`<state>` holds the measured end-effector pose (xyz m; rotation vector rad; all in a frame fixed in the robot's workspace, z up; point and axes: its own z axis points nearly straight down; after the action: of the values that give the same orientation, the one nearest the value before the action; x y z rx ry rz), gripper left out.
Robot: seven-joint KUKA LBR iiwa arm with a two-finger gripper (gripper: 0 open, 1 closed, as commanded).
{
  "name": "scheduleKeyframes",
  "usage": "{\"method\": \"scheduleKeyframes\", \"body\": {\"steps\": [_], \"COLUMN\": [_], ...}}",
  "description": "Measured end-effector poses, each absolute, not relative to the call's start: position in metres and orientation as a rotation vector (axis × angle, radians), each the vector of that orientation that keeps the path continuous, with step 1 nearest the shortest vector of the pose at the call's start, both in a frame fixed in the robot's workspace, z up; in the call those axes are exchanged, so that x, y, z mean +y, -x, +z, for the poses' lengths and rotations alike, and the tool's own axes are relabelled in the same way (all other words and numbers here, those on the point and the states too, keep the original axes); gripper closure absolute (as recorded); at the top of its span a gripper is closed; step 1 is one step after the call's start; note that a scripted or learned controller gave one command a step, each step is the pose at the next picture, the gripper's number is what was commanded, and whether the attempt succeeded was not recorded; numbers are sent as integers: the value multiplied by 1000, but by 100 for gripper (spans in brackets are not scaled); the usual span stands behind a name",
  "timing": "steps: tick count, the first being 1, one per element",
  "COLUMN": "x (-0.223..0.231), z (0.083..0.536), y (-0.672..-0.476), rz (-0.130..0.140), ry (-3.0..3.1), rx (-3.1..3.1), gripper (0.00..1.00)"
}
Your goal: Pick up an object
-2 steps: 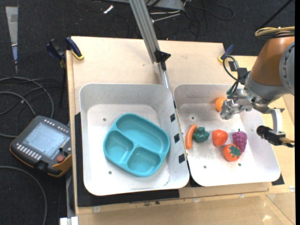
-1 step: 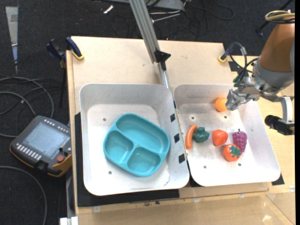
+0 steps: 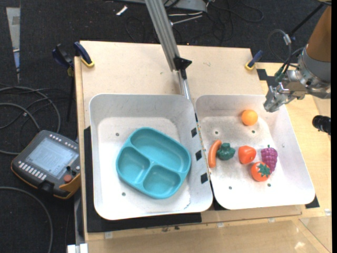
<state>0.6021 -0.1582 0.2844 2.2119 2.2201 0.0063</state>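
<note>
The right bin (image 3: 295, 194) holds several toy foods: an orange ball (image 3: 249, 117), a carrot (image 3: 213, 153), a green broccoli piece (image 3: 226, 152), a red pepper (image 3: 246, 154), purple grapes (image 3: 269, 155) and a tomato (image 3: 260, 171). My gripper (image 3: 272, 103) hangs over the bin's far right rim, up and to the right of the orange ball. Nothing shows between its fingers.
The left bin (image 3: 105, 115) holds a teal divided plate (image 3: 152, 163). A slanted metal pole (image 3: 164, 28) runs down to the gap between the bins. Clamps sit at the bench's back corners (image 3: 84, 57). A teach pendant (image 3: 47, 162) lies on the floor at left.
</note>
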Motion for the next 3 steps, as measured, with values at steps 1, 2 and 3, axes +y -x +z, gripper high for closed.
{"method": "scheduleKeyframes", "body": {"steps": [1, 2, 3], "x": [-107, -50, 9], "z": [267, 271, 272], "y": [-594, -582, -575], "rz": [0, 1, 1], "ry": [-2215, -2214, -2213], "rx": [2231, 2232, 2233], "gripper": [100, 100, 100]}}
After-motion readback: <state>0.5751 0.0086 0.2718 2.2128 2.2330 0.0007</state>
